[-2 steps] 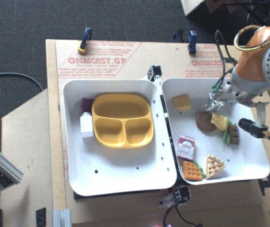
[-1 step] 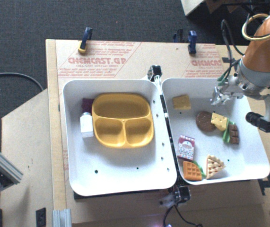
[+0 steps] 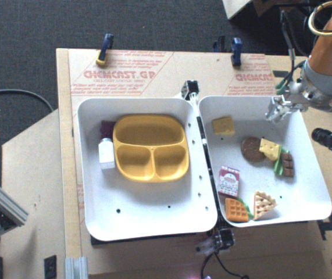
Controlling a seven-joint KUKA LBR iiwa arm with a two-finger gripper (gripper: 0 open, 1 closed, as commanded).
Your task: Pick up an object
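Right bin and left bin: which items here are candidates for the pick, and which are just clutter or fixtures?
Candidates, near the gripper, in the right bin:
cracker square
brown cookie
cheese wedge
red carton
waffle
pizza slice

Lying about:
yellow divided tray
small white bottle
clamps

Fixed overhead slant onto both bins (image 3: pixel 90 156)

Toy foods lie in the right bin (image 3: pixel 311 173): yellow square (image 3: pixel 223 125) near its back-left corner, brown cookie (image 3: pixel 250 149) mid-bin, waffle (image 3: pixel 236 210) at its front edge.
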